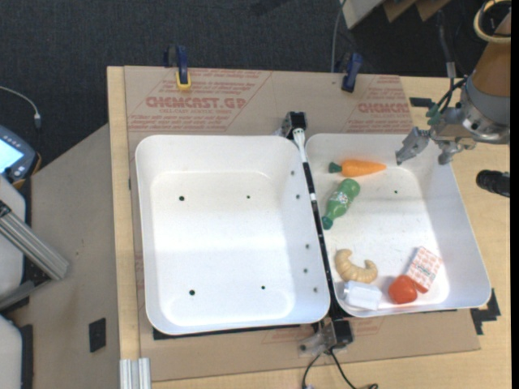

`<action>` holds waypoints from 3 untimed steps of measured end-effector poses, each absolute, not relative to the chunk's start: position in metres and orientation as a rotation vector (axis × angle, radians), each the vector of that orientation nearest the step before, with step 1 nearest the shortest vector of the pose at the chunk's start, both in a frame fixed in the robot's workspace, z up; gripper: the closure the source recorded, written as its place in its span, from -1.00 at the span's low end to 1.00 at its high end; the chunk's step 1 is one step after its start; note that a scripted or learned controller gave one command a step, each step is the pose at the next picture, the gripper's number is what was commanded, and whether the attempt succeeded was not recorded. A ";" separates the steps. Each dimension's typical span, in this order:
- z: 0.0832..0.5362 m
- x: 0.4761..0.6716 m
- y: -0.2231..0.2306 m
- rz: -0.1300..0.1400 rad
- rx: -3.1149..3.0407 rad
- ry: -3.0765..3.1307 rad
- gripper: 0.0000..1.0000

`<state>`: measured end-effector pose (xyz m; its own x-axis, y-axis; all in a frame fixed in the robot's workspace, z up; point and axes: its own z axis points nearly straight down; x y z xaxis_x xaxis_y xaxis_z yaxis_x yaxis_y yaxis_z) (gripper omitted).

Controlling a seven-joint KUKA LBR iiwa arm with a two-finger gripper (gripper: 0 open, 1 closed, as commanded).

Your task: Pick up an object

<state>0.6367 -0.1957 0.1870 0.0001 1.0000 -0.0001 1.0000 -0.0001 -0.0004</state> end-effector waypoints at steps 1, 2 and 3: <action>0.198 0.638 -0.196 -0.002 -2.223 -2.225 1.00; 0.080 0.627 -0.192 0.007 -2.216 -2.216 1.00; 0.084 0.603 -0.167 0.002 -2.218 -2.219 1.00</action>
<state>0.6033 -0.1667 0.0845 -0.0003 1.0000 0.0022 1.0000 0.0003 -0.0044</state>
